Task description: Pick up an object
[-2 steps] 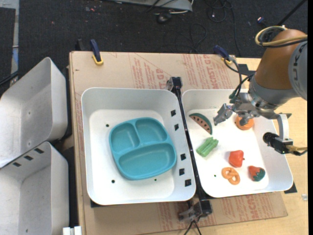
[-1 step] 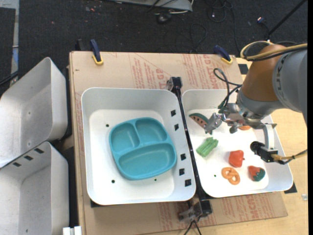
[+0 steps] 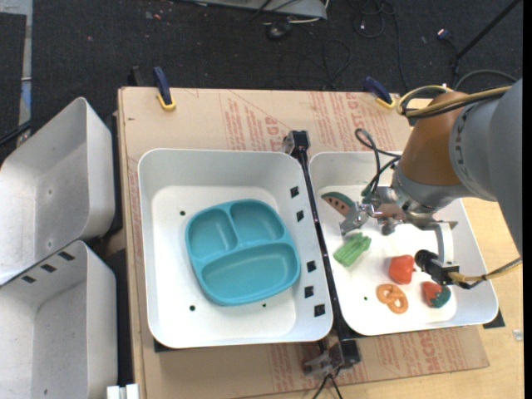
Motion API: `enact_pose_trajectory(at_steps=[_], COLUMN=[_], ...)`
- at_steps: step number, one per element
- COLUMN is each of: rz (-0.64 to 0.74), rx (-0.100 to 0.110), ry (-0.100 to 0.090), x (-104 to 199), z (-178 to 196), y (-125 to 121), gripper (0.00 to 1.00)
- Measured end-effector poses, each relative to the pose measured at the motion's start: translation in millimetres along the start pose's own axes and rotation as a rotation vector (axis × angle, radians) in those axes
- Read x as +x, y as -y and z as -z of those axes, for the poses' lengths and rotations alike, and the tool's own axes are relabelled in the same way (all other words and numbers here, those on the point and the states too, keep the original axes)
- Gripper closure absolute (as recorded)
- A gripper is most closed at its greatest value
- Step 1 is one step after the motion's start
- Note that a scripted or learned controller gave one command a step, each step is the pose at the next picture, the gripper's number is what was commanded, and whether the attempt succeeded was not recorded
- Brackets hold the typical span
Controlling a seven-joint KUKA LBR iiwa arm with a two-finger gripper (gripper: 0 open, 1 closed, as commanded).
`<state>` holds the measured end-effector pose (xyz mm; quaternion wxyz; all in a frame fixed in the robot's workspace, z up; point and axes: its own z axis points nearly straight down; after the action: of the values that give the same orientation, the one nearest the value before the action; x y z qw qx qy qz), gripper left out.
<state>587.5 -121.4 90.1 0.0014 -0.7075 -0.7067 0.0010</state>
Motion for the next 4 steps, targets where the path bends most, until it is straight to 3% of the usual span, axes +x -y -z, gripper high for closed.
enact_pose_trajectory(at_steps=[1, 3, 4], rz=[-0.001, 0.004, 0.008], rx=[-0.005, -0.009, -0.003], ry=[0.001, 0.002, 0.000], x=[0, -5, 53], z=[13, 126, 121], y=[-1, -11, -7], gripper=[1.00, 1.00, 1.00])
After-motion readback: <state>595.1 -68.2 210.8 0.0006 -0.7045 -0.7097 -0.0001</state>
